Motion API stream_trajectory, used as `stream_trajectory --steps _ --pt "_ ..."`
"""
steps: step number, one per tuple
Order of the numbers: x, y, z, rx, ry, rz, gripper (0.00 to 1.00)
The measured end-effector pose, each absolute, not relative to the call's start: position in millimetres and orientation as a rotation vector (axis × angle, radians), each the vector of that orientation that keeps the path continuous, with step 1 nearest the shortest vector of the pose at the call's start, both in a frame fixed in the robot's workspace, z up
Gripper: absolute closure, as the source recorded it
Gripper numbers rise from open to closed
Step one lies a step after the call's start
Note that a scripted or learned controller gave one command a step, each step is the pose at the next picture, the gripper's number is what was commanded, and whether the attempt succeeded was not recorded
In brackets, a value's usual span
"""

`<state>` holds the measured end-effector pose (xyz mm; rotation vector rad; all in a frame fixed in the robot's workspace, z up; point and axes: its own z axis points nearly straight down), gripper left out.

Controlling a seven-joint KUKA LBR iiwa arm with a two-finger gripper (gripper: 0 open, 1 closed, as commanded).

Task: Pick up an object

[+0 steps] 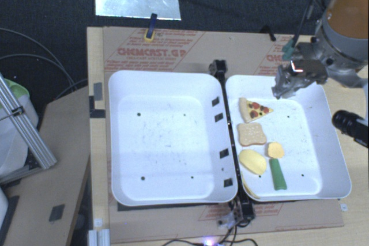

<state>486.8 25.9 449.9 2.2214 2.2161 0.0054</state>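
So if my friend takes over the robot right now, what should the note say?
Gripper: above the top edge of the right bin; I can't tell if it's open or shut. Nothing seen in it.
Things, all in the right bin: pizza slice, bread, yellow lump, small orange piece, green stick. Pizza lies nearest the gripper.
Done: nothing picked up yet.
Left: go down, grab one thing, lift it.
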Motion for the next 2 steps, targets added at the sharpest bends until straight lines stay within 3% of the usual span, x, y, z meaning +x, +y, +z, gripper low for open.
stream_trajectory --steps 1,2 --pt "485.9 17 344 2.225 2.224 -0.01 1.0" --pt "501.2 86 403 2.207 2.231 0.013 1.0"
